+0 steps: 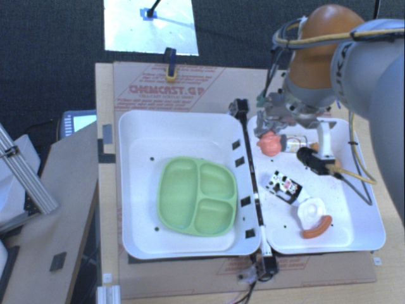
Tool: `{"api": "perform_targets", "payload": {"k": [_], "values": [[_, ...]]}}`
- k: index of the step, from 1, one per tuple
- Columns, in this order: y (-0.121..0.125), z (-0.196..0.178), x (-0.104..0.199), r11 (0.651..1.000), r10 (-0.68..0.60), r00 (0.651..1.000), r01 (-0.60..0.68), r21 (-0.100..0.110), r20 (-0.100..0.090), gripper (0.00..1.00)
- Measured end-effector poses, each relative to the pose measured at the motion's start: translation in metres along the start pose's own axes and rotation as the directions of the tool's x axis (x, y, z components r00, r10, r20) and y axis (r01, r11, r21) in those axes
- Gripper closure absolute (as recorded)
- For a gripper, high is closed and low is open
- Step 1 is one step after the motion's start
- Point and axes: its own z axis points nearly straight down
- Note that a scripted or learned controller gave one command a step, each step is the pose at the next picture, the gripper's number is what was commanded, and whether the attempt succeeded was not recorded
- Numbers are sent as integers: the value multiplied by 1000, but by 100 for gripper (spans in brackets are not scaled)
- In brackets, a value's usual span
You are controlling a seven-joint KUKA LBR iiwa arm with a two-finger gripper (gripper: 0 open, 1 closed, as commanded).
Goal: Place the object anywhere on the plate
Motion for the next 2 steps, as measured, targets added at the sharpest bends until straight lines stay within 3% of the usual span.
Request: {"api": "perform_targets", "payload": {"k": [2], "values": [[-15,12,110,1000,0,1000,0,1,0,100]]}}
